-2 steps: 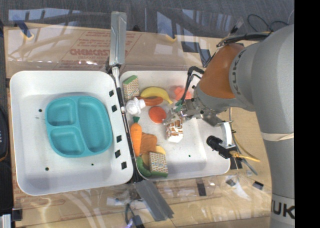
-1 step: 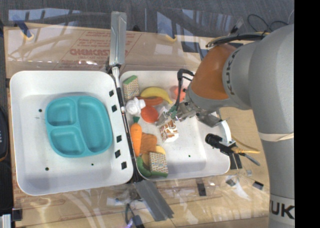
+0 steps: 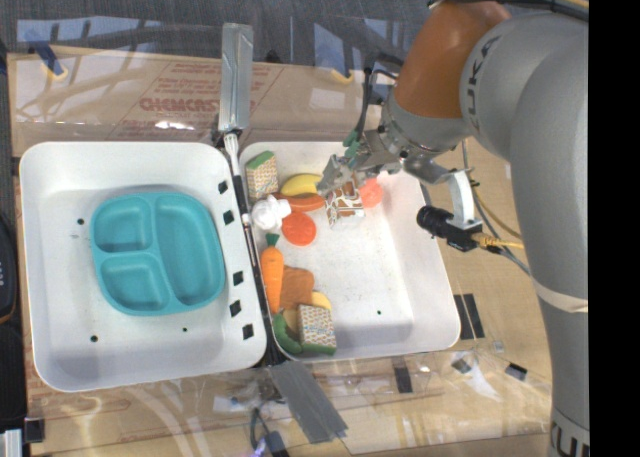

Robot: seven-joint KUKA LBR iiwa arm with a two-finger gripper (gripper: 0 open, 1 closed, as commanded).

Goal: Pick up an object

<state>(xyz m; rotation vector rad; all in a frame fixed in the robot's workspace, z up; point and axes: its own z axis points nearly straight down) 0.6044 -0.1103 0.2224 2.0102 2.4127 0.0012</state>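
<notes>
Claw [image 3: 342, 188], grip unclear, hovers over small carton [image 3: 345, 208] beside banana [image 3: 301, 185] and orange disc [image 3: 298, 229].

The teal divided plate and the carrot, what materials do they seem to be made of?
The teal plate in the left bin looks like moulded plastic with a smooth, slightly matte finish: one even colour, rounded compartment ridges, soft highlights. The carrot in the right bin seems to be toy food, probably plastic: uniform orange and a smooth surface. At this size, rubber or painted wood cannot be excluded.

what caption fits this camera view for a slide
Gripper poised over toy food in the right bin; teal tray sits in the left bin.
</notes>
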